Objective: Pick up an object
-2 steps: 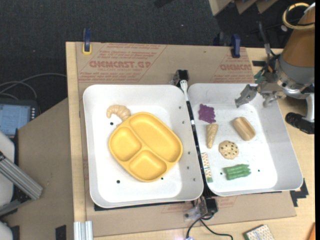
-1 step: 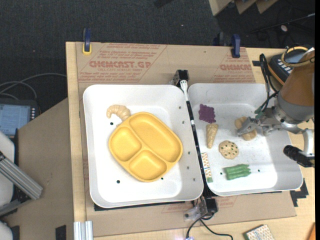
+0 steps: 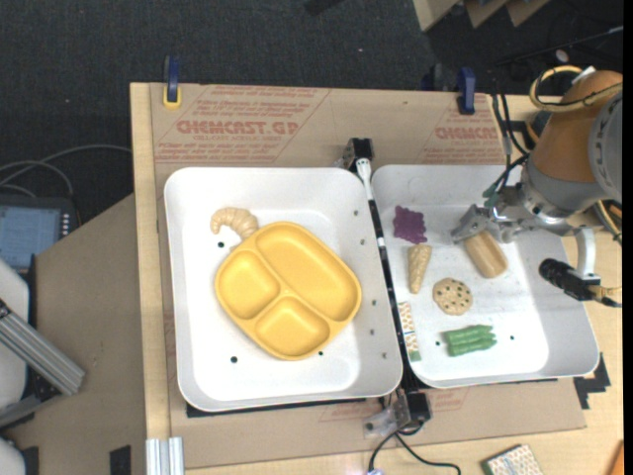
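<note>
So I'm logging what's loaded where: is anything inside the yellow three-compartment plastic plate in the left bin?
All three compartments of the yellow three-compartment plastic plate look bare. A pale croissant-shaped toy lies beside its upper-left rim, on the floor of the left white bin. Whatever is beneath the plate is covered.

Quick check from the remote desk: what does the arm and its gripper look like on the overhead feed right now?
The arm comes in from the view's right: a rounded grey body with a broad orange band near the wrist. Thin black cables run beside it, and a yellowish cable loops at the top. The gripper is bare grey metal, angular and small, with slim fingers. A black cylindrical part juts out lower down.
</note>
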`<move>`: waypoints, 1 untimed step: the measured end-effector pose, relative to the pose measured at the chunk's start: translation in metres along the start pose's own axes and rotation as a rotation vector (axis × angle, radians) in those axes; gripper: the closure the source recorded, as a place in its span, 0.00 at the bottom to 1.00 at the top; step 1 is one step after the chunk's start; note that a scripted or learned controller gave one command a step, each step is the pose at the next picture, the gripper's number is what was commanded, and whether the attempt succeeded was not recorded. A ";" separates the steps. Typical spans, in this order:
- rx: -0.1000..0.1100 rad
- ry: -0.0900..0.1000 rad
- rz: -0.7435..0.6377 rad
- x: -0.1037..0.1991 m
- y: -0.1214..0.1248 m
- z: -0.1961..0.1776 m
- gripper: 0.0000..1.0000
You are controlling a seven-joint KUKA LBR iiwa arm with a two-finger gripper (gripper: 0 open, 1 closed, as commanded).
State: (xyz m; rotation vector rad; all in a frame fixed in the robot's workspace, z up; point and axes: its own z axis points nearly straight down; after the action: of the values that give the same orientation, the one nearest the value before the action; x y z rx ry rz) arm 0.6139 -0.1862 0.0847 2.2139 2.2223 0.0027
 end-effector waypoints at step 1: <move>-0.002 -0.001 0.002 -0.001 -0.001 -0.011 1.00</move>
State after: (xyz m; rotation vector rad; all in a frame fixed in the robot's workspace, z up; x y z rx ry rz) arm 0.6131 -0.1877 0.0958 2.2148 2.2183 0.0038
